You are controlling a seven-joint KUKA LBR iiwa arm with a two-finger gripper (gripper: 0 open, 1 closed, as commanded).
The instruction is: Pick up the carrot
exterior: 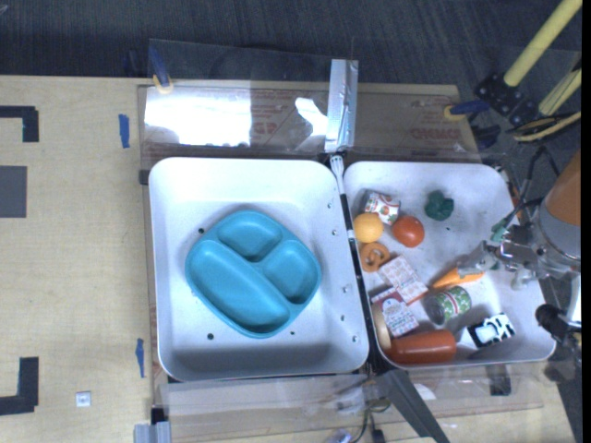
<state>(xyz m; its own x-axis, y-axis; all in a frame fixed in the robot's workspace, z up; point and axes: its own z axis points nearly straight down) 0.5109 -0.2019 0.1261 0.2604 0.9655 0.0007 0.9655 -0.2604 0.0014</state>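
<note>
The carrot (456, 276), a small orange wedge, lies on the floor of the right bin (480, 187), about mid-height and right of centre. My gripper (500, 252) reaches in over the bin's right edge and sits just right of and slightly above the carrot's right end. The arm's orange band (564, 201) rises behind it. Nothing appears lifted off the bin floor.
Crowding the carrot are a green-labelled can (450, 305), a red sausage (420, 346), a black-and-white toy (490, 330), card packets (400, 278), a tomato (408, 232), a yellow fruit (367, 227) and a green piece (440, 206). The left bin (175, 192) holds a blue divided plate (253, 270).
</note>
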